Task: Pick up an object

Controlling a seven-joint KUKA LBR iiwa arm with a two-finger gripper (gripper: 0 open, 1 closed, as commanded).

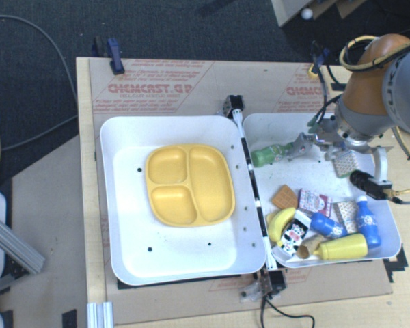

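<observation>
Gripper [302, 144] fingers reach low in the right white bin [393, 248] beside the small green plastic bottle [265, 156] lying near the bin divider, their spread impossible to tell, so the approach step is judged current and the next move requires closing on the bottle.

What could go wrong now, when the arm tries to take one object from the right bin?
1. The gripper is beside the green object, which lies near the bin wall; the wall may block a finger, or the object may slide away.
2. The banana, yellow bottle and blue bottle lie crowded in the near corner; a grasp there could catch two things or push neighbours.
</observation>
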